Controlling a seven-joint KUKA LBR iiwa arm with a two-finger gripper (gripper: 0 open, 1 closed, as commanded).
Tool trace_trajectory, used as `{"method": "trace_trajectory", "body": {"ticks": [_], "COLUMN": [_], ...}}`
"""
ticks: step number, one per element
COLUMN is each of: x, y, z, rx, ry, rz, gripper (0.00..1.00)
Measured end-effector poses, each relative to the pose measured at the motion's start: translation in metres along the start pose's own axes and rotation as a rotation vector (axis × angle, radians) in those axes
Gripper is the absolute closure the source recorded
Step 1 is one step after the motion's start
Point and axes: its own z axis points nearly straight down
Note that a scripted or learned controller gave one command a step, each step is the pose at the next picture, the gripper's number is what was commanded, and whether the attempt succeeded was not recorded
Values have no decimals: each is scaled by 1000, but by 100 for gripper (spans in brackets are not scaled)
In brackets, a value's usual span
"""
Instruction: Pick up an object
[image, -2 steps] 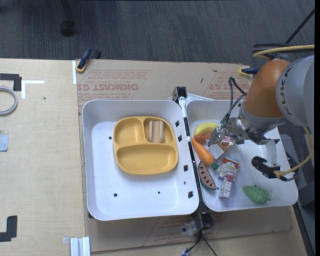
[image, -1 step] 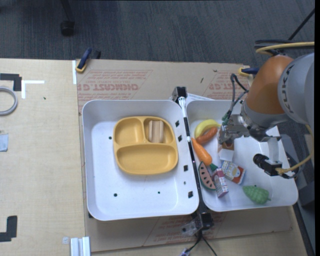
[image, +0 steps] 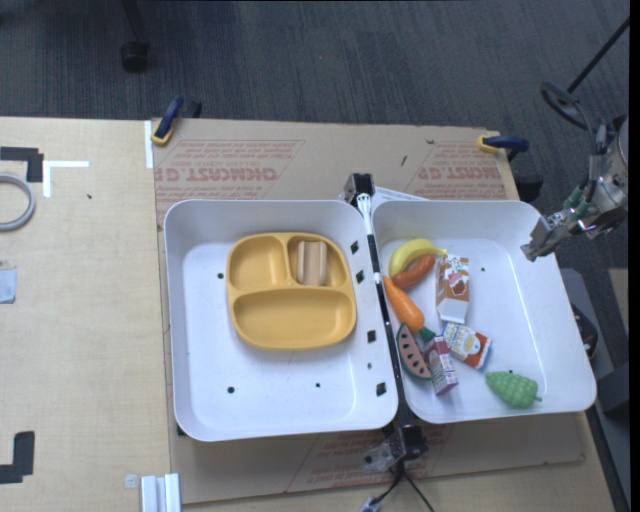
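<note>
The right bin (image: 545, 320) holds several toy foods. A yellow banana (image: 412, 254) lies at the back left with a red pepper (image: 420, 269) against it. An orange carrot (image: 404, 303) lies beside the divider, and a watermelon slice (image: 412, 352) sits in front of it. A tall red-and-white carton (image: 454, 287), a small red-and-white carton (image: 467, 344) and a dark pink box (image: 441, 365) lie in the middle. A bumpy green fruit (image: 513, 388) rests at the front right. My gripper (image: 541, 244) hangs over the bin's back right rim, apart from all the toys.
The left bin (image: 200, 330) bears a yellow divided plate (image: 291, 291) with a tan block (image: 312, 262) in its back right compartment. Both bins rest on a cardboard sheet (image: 230, 165) held by clamps (image: 167, 120). Black clips (image: 360, 186) join the bins along the divider.
</note>
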Motion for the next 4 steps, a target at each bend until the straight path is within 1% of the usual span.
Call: {"method": "trace_trajectory", "body": {"ticks": [1,4], "x": [-80,-81], "y": [5,9], "z": [-153,-182], "rx": [1,-5], "ry": [1,-9], "rz": [-183,-187], "gripper": [100,100]}}
